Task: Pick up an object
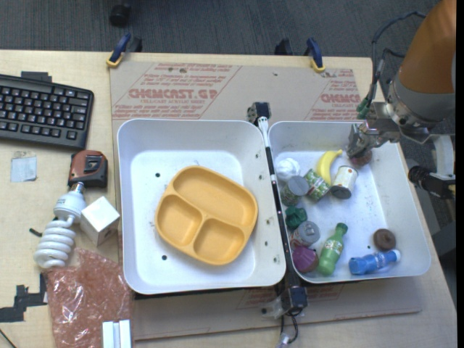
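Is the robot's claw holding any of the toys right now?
It cannot be told. The gripper hangs over the back of the right bin, just above the banana, but the picture is too small and blurry there to show anything held.

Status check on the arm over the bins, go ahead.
Gripper low at right bin's far edge, nothing seen held. Banana nearest, small can against it. Left bin: yellow tray.
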`<state>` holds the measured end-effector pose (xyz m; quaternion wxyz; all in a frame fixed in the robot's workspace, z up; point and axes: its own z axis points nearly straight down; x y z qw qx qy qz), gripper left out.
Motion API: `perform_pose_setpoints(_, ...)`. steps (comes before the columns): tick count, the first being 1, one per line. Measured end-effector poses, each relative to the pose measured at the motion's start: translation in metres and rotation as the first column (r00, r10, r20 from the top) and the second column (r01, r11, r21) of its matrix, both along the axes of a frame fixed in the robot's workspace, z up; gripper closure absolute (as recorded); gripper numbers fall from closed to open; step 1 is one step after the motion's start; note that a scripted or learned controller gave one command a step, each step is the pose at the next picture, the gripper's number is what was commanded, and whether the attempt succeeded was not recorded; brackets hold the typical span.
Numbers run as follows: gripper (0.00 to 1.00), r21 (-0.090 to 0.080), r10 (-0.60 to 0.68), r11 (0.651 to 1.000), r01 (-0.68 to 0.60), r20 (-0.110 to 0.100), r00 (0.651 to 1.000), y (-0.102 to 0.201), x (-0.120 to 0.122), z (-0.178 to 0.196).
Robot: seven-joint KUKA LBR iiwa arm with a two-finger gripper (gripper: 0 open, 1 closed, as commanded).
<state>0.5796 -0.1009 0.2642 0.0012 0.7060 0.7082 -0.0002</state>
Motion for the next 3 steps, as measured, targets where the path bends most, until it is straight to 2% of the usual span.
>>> perform_pose_setpoints(1, 1.00, 0.000, 0.000, 1.000, 0.000, -0.002, 1.000, 0.007, 0.030, -0.043)
perform_pose_setpoints(2, 0.00, 0.001, 0.000, 1.000, 0.000, -0.002, 1.000, 0.007, 0.030, -0.043)
perform_pose_setpoints(3, 0.00, 0.001, -0.002, 1.000, 0.002, -0.001, 1.000, -0.017, -0.011, -0.159)
